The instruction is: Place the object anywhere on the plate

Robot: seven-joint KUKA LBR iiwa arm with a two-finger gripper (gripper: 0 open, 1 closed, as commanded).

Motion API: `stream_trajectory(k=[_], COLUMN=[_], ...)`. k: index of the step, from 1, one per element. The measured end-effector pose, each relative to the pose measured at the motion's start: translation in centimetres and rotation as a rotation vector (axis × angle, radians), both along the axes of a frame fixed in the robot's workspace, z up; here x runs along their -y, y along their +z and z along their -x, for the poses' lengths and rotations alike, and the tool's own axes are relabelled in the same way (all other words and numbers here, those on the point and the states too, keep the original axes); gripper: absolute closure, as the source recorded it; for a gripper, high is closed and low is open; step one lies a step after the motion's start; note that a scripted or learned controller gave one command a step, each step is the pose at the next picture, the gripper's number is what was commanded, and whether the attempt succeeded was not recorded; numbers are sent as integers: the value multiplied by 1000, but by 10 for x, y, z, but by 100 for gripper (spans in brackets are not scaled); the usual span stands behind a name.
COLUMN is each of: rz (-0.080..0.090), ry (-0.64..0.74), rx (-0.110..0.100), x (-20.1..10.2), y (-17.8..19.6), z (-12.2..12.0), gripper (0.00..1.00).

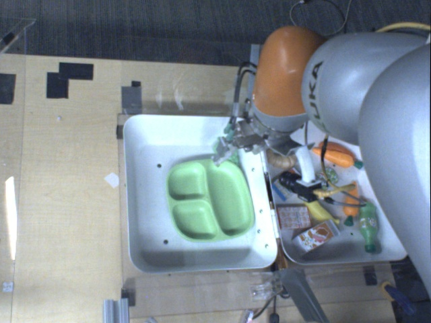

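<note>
The plate (210, 199) is pale green, with rounded corners and three compartments: two smaller ones on its left side, one far and one near, and one long one running down its right side. It lies flat on the floor of the left bin (145, 247), a little right of the bin's middle, its right edge close to the bin's right wall. Its compartments hold nothing. It sits turned slightly, its far-right corner pointing toward the bin's far-right corner. Which object is meant cannot be told; a heap of small items (316, 200) lies in the right bin (387, 251), among them an orange carrot-like piece (335, 155).
</note>
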State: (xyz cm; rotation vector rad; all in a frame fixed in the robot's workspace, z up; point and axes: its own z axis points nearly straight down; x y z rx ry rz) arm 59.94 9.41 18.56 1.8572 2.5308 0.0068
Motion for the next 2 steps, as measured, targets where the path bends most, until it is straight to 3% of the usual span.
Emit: stream_trajectory(k=[1,2], rz=[-2,0], ry=[-1,-111], rx=[6,1], x=[-1,16], y=[12,37], z=[-2,5], gripper=[100,100])
